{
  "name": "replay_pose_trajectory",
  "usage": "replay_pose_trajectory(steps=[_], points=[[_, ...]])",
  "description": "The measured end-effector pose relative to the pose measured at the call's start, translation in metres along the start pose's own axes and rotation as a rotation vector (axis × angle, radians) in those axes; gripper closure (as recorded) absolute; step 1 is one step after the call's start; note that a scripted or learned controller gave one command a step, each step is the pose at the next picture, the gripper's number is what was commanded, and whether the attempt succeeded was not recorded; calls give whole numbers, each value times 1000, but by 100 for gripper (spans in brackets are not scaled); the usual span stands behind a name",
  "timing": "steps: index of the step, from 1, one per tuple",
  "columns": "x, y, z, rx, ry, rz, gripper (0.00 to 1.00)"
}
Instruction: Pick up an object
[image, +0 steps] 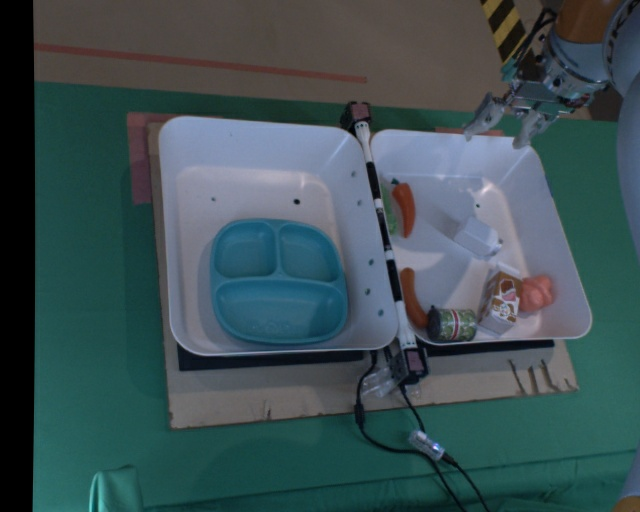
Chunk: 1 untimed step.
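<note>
Green cloth (90, 250) covers bench under cardboard sheet (230, 400), brown floor (250, 30) beyond

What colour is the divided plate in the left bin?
Teal blue; the divided plate shows clearly in the camera view, lying in the left bin.

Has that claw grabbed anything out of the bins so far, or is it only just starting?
Just starting, it looks like. Nothing looks picked up: the claw hangs open above the right bin's far rim, with nothing between its fingers. The carrot, white carton, sausage, can and the rest lie in that bin. Left: come down, close on one object, lift it.
</note>
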<state>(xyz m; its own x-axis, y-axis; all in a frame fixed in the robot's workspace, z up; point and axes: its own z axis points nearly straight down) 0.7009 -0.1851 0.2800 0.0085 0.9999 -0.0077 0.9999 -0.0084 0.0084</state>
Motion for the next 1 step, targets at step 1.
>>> replay_pose_trajectory(steps=[1], points=[[-1,2,-20,-14,-8,4,100]])
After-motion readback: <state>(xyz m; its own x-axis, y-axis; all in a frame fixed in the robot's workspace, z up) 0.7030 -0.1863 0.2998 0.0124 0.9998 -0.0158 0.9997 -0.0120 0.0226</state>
